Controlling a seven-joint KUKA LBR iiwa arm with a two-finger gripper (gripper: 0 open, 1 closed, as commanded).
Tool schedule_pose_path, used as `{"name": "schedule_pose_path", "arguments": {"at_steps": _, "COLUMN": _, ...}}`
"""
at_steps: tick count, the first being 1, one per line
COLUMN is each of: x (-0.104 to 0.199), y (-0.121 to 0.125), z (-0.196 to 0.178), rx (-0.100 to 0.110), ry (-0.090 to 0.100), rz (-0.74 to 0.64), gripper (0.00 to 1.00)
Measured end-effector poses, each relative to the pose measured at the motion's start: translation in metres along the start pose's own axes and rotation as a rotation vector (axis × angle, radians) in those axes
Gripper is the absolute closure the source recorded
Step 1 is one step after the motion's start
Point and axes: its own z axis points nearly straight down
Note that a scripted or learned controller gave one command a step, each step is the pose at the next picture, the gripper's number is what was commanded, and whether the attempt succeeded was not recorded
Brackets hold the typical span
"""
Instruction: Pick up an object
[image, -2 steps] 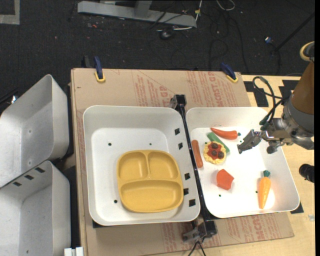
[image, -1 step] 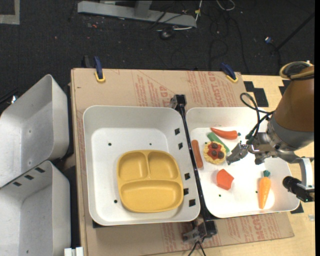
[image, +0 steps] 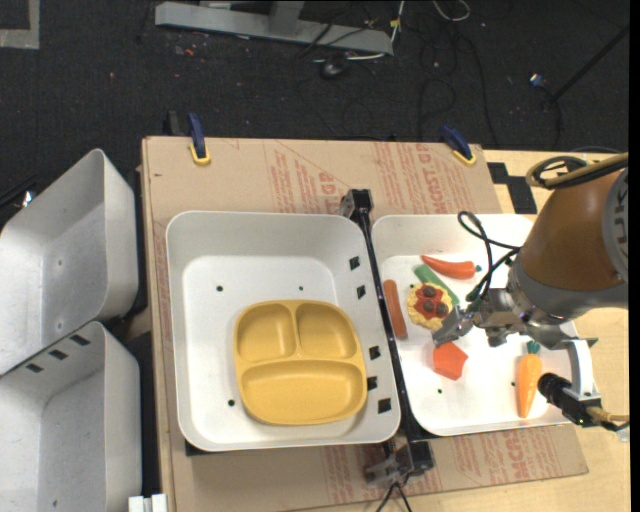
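Arm (image: 575, 240) reaches in over the right bin (image: 500, 425). End effector (image: 462, 328) hangs low, between the small pizza toy (image: 430, 303) and the red block (image: 450, 360). Can't tell how far it's open, and nothing is visibly in it. Likely targets, all loose in that bin: sausage (image: 395, 306) along the left wall, red pepper (image: 450, 266) at the back, carrot (image: 525, 384) near the front. Left bin (image: 200, 250) has just a yellow divided plate (image: 298, 361), probably the drop side. My read: lining up on the red block or the pizza.
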Motion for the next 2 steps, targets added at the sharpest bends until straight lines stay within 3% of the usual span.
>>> {"name": "schedule_pose_path", "arguments": {"at_steps": 1, "x": 0.002, "y": 0.005, "z": 0.044, "rx": -0.001, "ry": -0.001, "rz": 0.0, "gripper": 0.0}}
{"name": "schedule_pose_path", "arguments": {"at_steps": 2, "x": 0.002, "y": 0.005, "z": 0.032, "rx": -0.004, "ry": -0.001, "rz": 0.002, "gripper": 1.0}}
